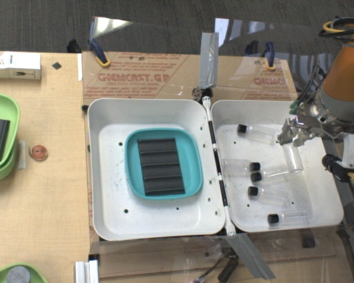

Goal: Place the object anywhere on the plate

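A clear tube [292,158] hangs straight down from the gripper [290,139], pinched between its fingers, over the right bin [324,208]. The teal plate [192,158] sits in the left bin [106,205].

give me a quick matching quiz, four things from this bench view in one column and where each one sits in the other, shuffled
Things:
1. teal plate
2. clear tubes with black caps
3. gripper
4. green dish

Places:
A. over the upper right part of the right bin
B. at the left edge of the view, on the wooden bench
C. in the left bin
D. lying on the floor of the right bin

Pairs: 1-C, 2-D, 3-A, 4-B
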You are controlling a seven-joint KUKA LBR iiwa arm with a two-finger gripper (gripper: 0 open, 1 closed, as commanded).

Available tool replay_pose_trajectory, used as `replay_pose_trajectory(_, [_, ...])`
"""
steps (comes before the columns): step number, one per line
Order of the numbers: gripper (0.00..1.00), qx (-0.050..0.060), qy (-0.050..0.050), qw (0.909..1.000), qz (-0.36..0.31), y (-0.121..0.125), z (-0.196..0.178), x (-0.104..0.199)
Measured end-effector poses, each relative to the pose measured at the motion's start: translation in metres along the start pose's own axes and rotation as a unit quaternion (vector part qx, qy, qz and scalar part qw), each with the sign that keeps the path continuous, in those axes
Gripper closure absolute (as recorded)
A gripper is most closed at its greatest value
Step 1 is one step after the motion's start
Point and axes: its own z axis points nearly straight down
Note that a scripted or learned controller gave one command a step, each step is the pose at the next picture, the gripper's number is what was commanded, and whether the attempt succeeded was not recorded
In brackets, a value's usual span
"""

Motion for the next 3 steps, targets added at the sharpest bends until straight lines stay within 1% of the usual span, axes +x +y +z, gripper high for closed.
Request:
replay_pose_trajectory(1, [0.00,0.000,0.000,1.0000,0.000,0.000,0.000,0.000])
replay_pose_trajectory(2, [0.00,0.000,0.000,0.9999,-0.011,0.001,-0.108,-0.035])
replay_pose_trajectory(3, [0.00,0.000,0.000,0.9999,0.010,0.018,-0.234,-0.050])
